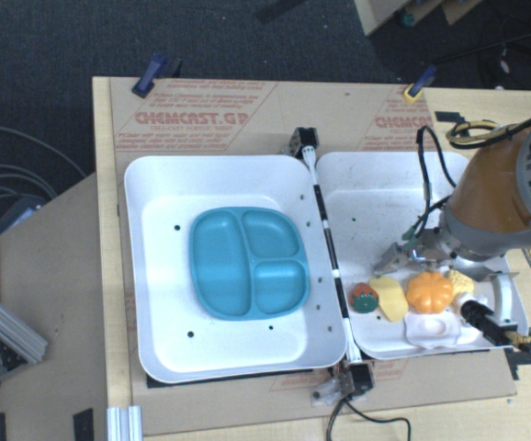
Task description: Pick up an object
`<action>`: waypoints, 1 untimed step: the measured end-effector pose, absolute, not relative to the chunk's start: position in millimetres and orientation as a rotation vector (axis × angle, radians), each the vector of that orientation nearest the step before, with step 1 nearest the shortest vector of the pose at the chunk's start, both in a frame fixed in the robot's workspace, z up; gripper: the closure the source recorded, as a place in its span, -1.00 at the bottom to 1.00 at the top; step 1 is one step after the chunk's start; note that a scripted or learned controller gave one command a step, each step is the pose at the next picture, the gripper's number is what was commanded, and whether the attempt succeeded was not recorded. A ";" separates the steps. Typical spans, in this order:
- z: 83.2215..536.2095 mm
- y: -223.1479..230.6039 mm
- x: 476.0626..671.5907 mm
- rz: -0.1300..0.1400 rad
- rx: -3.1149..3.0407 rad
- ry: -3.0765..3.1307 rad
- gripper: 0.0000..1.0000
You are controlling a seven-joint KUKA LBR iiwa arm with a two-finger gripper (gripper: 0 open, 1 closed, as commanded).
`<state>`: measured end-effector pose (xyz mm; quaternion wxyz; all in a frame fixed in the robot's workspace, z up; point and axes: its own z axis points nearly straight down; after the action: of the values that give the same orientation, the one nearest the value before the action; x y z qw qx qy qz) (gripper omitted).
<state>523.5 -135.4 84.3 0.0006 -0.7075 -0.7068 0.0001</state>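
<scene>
Several small objects [412,301] cluster near the right bin's [376,177] front edge, just below the gripper [412,254]; its state is unclear.

Printed in faded red on the brown protective sheet [247,108] covering the bench: "CHEMCAST GP" at far left, beyond the left bin [146,246]. Same wording again at far right, cut off behind the arm [500,191]. Smaller lines beneath both, too blurred to read.
</scene>
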 end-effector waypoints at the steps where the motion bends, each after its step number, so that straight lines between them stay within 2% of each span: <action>1: 94.3 -135.5 523.9 -0.001 -2.224 -2.220 1.00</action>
<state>523.9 -135.5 94.3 -0.0004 -0.7077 -0.7065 -0.0004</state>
